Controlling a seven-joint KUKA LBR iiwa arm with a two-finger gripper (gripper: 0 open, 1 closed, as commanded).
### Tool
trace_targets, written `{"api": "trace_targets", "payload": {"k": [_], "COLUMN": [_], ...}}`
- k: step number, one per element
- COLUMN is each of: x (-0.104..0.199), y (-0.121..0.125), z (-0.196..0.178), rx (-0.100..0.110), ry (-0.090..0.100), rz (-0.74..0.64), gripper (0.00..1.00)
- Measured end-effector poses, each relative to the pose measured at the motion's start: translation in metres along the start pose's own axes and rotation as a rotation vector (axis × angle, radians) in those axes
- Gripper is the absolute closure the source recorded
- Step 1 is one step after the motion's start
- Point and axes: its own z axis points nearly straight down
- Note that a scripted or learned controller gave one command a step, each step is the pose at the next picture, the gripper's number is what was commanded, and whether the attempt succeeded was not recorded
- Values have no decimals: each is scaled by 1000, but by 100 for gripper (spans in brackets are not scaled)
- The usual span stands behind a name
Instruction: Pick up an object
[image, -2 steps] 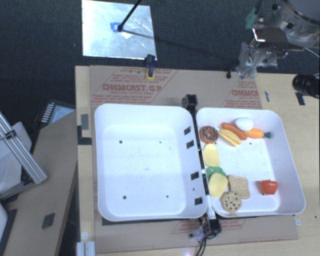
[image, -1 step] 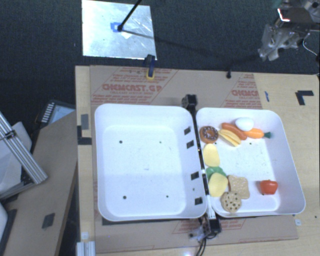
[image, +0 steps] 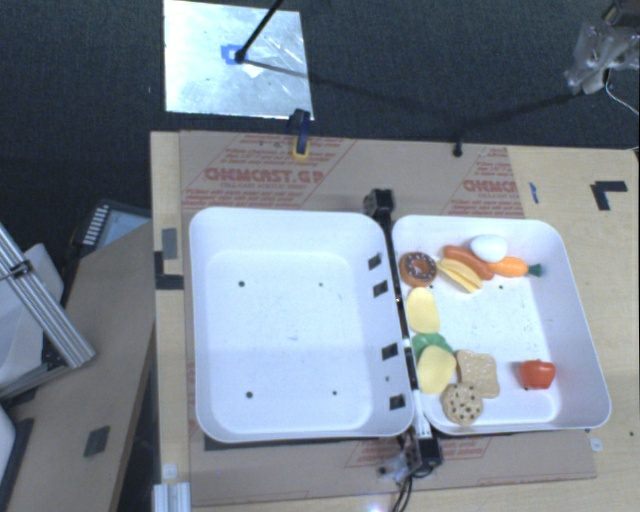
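1. Nearest the lower edge of the view, in the right bin (image: 578, 330), a speckled cookie (image: 462, 403) lies in the front left corner, touching a square slice of toast (image: 479, 371) just behind it.
2. Beside the toast sits a pale yellow piece (image: 436, 369) with a green piece (image: 429, 343) against its far side. Both lie close to the wall between the bins.
3. A red, tomato-like item (image: 537, 374) rests alone near the right wall, well apart from the others.
4. Further back along the dividing wall lies a yellow oval (image: 423, 310), then a chocolate donut (image: 417, 267).
5. At the far end of that bin a banana (image: 459, 272), a sausage (image: 467, 258), a white egg (image: 489, 247) and an orange carrot (image: 510, 267) crowd together, touching.
6. The left bin (image: 290, 216) stands alongside, its white floor lightly speckled.
7. Beyond the bins a yellow clamp (image: 300, 148) sits on the board's far edge, with a shiny sheet (image: 235, 60) behind it on the dark floor.
8. My gripper (image: 600, 52) hangs in the far right corner, well away from every item. It is small and blurred there, so I cannot tell whether it is apart or together.
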Motion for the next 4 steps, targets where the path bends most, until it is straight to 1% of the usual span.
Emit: {"api": "trace_targets", "payload": {"k": [1,2,3,4], "x": [-67,-116,-98,-92], "y": [8,8,-78,-176], "z": [-1,-1,-4,-4], "rx": [-1,-1,-4,-4], "ry": [0,0,2,1], "rz": [-1,-2,-5,-3], "gripper": [100,100,100,100]}}
